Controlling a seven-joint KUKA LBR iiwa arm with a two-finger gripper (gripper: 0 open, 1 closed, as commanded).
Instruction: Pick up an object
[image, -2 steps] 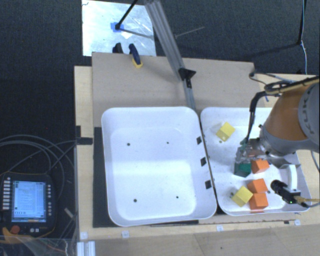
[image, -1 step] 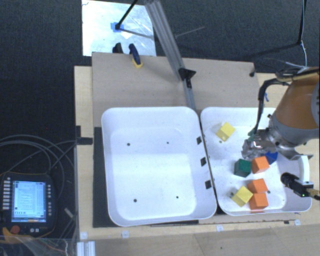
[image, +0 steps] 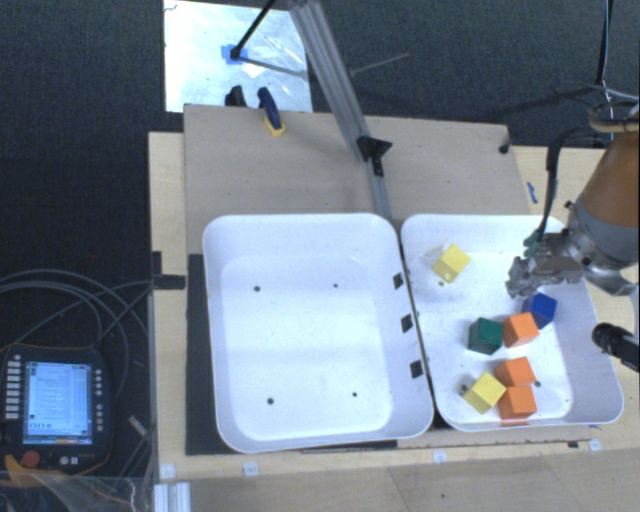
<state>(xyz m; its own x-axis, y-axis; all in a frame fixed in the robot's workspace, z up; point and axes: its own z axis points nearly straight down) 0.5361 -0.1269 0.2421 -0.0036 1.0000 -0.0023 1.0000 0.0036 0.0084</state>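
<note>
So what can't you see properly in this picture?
- Gripper, camera view: its fingers are too small and dark to tell.
- Blue block: the gripper covers its top corner.
- Lowest orange block: partly behind its orange neighbour.
- Arm: cut off by the right edge.

Single arm (image: 612, 195) entering from the right edge of the view, its orange band uppermost and the grey wrist section below it angled down and to the left. The gripper (image: 527, 272) hangs at the wrist's lower-left end, pointing downward; its details are perhaps too blurred to resolve at this scale.
</note>
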